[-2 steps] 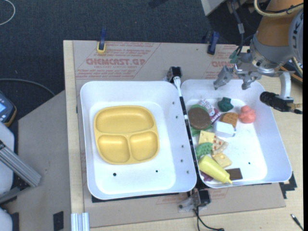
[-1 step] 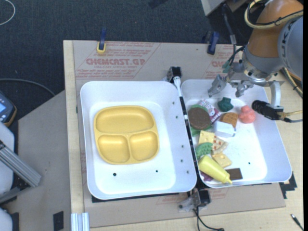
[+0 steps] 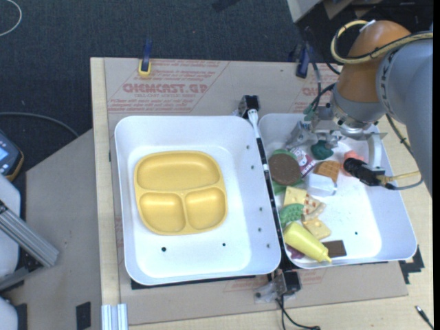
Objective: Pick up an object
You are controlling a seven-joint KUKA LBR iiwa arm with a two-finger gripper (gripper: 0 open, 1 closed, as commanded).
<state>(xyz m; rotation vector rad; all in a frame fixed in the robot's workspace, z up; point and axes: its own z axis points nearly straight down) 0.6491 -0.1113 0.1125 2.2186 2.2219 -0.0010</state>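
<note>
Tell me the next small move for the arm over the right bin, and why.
Probably a short descent onto the pile. The gripper sits at the far end of the right bin, over the clutter near a dark green piece and a brown disc. I cannot tell how the jaws stand or see anything held, so lifting now would likely come up empty.

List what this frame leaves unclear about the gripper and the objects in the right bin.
- Gripper, camera view: the wrist above covers its fingers, so open or shut cannot be told, nor whether it holds anything.
- Dark green object: partly under the gripper; contact is unclear.
- Small items around the brown disc overlap and are too small to identify.
- Arm: cut off by the right edge.
</note>
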